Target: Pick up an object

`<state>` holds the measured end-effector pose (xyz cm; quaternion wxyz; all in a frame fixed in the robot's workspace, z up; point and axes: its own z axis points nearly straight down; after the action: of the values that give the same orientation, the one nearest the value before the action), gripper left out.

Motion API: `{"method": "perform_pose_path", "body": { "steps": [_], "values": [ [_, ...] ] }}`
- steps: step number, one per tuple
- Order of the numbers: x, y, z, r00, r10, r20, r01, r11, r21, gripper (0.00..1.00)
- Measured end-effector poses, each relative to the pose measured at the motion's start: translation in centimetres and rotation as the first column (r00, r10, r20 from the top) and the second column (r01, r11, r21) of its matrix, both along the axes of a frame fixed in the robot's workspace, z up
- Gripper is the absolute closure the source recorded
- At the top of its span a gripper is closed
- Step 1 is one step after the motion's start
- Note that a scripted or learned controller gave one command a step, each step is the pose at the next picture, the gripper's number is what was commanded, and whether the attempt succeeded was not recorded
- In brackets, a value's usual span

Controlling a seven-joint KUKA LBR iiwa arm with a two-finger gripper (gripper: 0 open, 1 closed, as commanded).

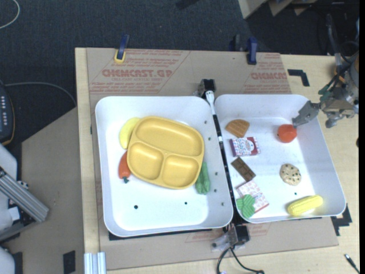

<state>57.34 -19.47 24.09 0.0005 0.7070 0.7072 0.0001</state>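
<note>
Approach phase — claw (pixel 306 114) hangs over the right bin's (pixel 333 170) far edge, its state impossible to tell, just beside the red tomato (pixel 287 133). Next: descend squarely over the tomato.

Two white bins (pixel 108 170) sit on a tan surface (pixel 171 67) printed with red lettering. A yellow divided plate (pixel 165 152) dominates the left bin, a red-orange piece (pixel 124 167) at its 9 o'clock, green (pixel 202 180) at 4 o'clock. In the right bin: an orange-red ball (pixel 287 133), speckled cookie (pixel 290 174), yellow corn (pixel 304 205), brown bar (pixel 243 168).
</note>
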Motion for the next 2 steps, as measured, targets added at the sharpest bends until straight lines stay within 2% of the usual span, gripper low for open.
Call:
{"method": "perform_pose_path", "body": {
  "steps": [1,2],
  "values": [
    [-0.6,-0.8,-5.0,1.000,-0.001,-0.007,0.001,1.000,0.002,0.00],
    [-1.0,0.2,-9.9,1.000,0.000,-0.007,0.000,1.000,0.003,0.00]
  ]
}}
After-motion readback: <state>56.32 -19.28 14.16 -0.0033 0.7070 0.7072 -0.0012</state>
